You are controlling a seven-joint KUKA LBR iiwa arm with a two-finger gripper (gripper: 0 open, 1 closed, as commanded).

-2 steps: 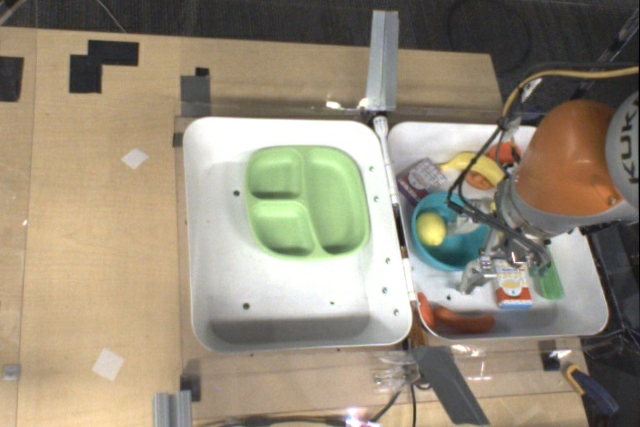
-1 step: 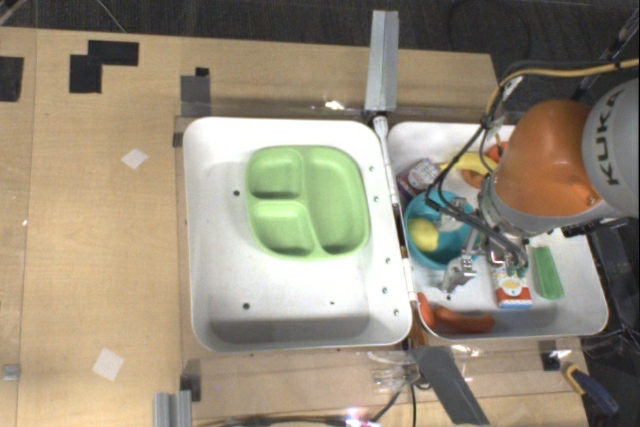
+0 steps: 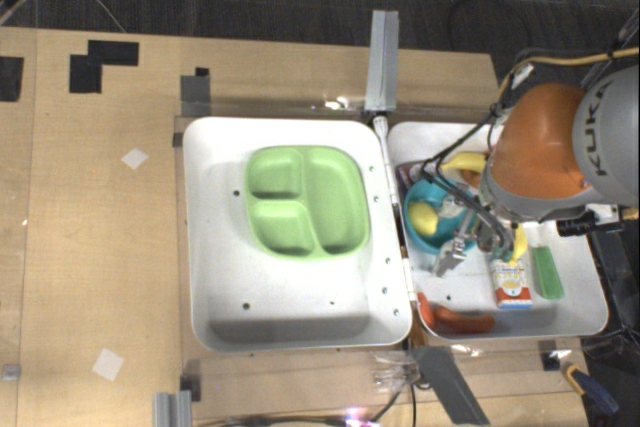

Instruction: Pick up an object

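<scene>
Wooden bench under a dark carpeted floor strip at the far edge, bearing two shallow white bins side by side. In the left bin, a green divided tray, alone there. In the right bin, a clutter: a teal bowl with something yellow inside, a banana at the far side, a small carton, a green bar just right of it, a red-orange item at the near wall.

Task judged barely begun: nothing lifted, nothing seen between fingers, every object lying in its bin. Left to do: close on one item and raise it clear.

Arm reaching in from the right, orange band over the right bin, wrist pointed down and leftward. Gripper low, just beside the teal bowl, near the carton. Claw spread impossible to tell from this slant.
</scene>
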